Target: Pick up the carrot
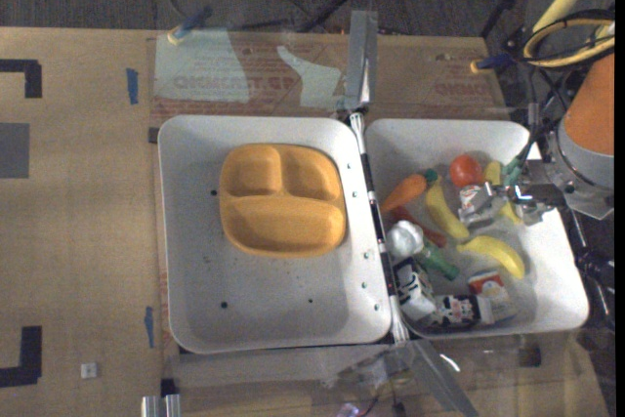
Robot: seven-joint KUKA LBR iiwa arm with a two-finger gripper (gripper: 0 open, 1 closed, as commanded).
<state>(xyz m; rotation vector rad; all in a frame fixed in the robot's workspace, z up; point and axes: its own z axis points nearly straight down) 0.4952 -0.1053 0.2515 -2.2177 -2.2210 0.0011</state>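
The carrot is orange with a green tip and lies slantwise in the right bin, close to that bin's left wall. My gripper reaches in from the right and hangs low over the middle of this bin, about a hand's width to the right of the carrot. It sits among a red tomato and a yellow banana. Nothing of the carrot is between its metal parts.
The left bin holds a yellow-orange divided plate. In the right bin there are also a second banana, a white round object, a black-and-white cow-patterned carton and other small toys crowded along the front.
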